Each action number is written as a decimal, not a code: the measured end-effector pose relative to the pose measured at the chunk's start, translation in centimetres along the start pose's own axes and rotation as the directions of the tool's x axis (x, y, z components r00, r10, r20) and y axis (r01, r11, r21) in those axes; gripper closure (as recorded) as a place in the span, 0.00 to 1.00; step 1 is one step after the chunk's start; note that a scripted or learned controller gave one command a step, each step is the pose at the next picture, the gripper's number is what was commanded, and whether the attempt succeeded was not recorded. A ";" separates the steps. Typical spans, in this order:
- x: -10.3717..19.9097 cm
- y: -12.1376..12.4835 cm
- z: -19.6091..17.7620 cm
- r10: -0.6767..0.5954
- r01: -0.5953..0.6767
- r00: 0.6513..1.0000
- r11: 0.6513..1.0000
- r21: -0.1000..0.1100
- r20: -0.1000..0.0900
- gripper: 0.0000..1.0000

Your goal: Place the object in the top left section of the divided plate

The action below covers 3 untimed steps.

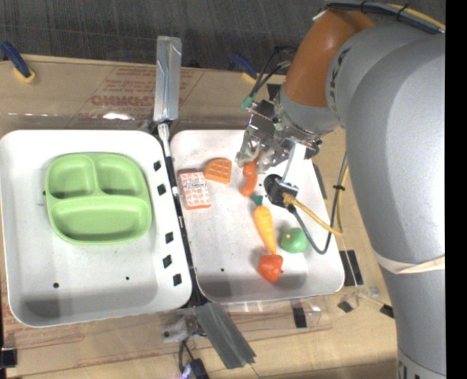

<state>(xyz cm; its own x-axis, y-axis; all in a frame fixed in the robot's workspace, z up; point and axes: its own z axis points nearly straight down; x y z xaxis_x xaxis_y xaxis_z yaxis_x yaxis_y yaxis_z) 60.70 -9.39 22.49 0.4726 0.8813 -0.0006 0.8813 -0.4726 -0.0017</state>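
Observation:
A green divided plate [99, 197] lies in the left bin, with two small sections at the back and one wide section in front. Its top left section [69, 175] holds nothing. My gripper [255, 158] hangs over the back middle of the right bin. Right under its tip is a small orange-red piece [249, 180], and whether the two touch is unclear. An orange waffle-like piece [218, 170] lies just to the left of the gripper.
The right bin [218, 279] also holds a white and pink packet [195, 189], a carrot [263, 226], a green item [294, 241] and a red item [270, 268]. A yellow cable [316, 219] loops from the wrist over the right bin. A raised divider [173, 212] separates the bins.

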 end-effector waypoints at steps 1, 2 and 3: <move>-6.0 -3.4 4.1 0.123 -0.123 0.992 0.992 0.005 0.002 1.00; -2.8 -5.5 8.6 0.249 -0.249 0.968 0.968 0.005 0.003 1.00; -1.2 -3.2 12.8 0.353 -0.353 0.936 0.936 0.004 0.002 1.00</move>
<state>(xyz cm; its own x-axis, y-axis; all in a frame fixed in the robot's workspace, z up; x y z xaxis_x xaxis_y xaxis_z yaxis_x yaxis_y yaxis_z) 57.31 -8.99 9.73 0.7532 0.6578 -0.0031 0.6578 -0.7532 -0.0050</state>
